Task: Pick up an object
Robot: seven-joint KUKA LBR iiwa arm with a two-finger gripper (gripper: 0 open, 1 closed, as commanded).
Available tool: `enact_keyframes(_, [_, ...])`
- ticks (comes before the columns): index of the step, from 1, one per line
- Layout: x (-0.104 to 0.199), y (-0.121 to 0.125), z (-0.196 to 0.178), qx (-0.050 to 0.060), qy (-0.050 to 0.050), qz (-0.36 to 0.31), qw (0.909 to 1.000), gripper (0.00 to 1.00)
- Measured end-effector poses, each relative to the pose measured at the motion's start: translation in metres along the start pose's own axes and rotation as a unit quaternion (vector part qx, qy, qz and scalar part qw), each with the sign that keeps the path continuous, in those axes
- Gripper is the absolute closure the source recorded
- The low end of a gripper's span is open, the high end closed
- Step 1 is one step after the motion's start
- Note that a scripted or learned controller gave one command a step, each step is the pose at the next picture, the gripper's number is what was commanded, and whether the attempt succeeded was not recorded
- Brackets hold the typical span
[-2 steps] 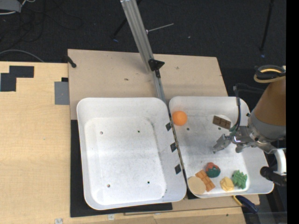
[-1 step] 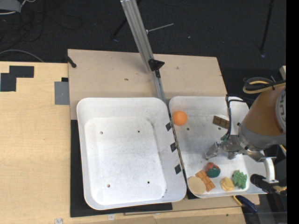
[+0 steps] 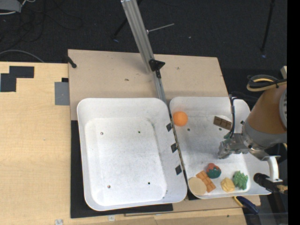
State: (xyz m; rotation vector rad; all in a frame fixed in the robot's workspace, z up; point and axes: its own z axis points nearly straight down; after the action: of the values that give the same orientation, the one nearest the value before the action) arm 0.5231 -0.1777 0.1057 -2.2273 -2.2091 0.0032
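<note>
Gripper [image 3: 228, 149] low in right bin [image 3: 201, 108]; finger state unclear — drop squarely over red-green toy [image 3: 213, 170] just beyond; avoid neighbours.

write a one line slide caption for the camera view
Gripper low in the right bin between an orange ball, a brown block and toys clustered at the near edge.
</note>
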Motion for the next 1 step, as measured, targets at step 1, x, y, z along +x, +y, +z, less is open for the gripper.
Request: enact_keyframes(1, [-0.0035,-0.0010,-0.0627,-0.004,-0.001,-0.003,1.0000,1.00])
